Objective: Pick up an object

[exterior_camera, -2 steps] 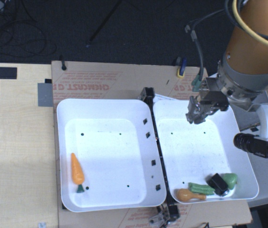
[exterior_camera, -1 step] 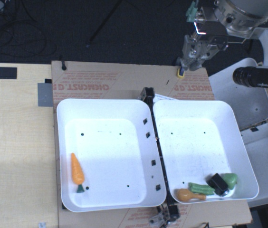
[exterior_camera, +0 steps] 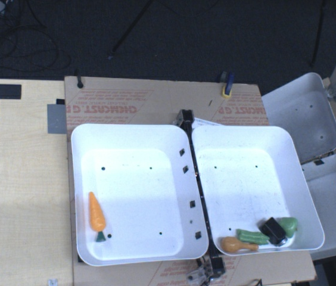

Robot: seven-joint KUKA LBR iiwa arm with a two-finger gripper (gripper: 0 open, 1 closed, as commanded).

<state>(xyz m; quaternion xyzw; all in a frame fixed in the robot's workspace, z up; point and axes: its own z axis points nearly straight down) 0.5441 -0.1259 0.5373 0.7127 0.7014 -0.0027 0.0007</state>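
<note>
An orange carrot (exterior_camera: 96,213) with a dark green stem lies near the front left corner of the left bin (exterior_camera: 129,137). In the right bin (exterior_camera: 245,137), at the front right corner, a small black block (exterior_camera: 273,230) rests against a green vegetable (exterior_camera: 288,224). A second green piece (exterior_camera: 251,237) and an orange-tan pear-shaped piece (exterior_camera: 237,245) lie beside them along the front wall.
The two white bins sit side by side on a cardboard sheet (exterior_camera: 156,103), joined by a black divider strip (exterior_camera: 193,183). A grey metal plate (exterior_camera: 302,109) stands at the right. A blue-yellow clamp (exterior_camera: 227,85) sits at the cardboard's back edge.
</note>
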